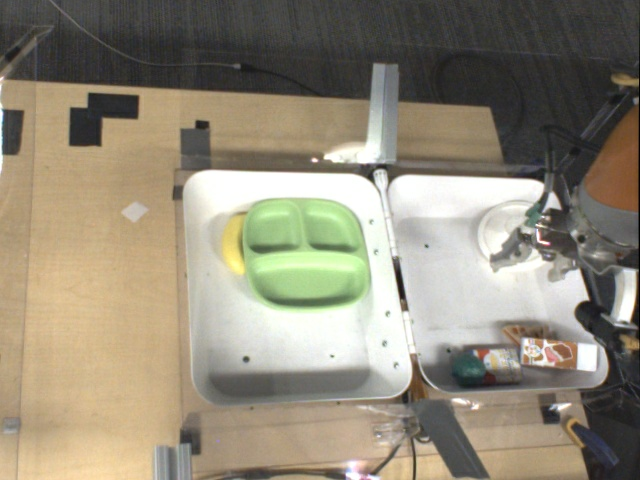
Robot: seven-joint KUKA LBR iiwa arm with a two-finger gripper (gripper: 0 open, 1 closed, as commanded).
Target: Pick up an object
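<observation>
From my remote station I see the grey arm's two-finger gripper [530, 248] hanging over the far right part of the right-hand shallow white bin [440, 298], its metal fingers [507, 252] looking spread apart with nothing pinched between them, though glare and blur there make me less than sure. Directly under and just beyond the gripper lies a clear, round plastic lid or dish [505, 223], pale against the bin floor; whether the fingertips touch it I cannot tell. Nearer the camera than the gripper, along the bin's front wall, rest a small rectangular carton printed in brown and white [552, 352], a small tube-like packet with a red label [497, 361] beside it, and a dark green rounded object [467, 369] at the packet's end. Well away from the gripper, across the divider, the left-hand white bin [290, 368] carries a light green plastic divided tray [304, 251], with a yellow banana-like piece [232, 245] tucked against its far edge.
</observation>
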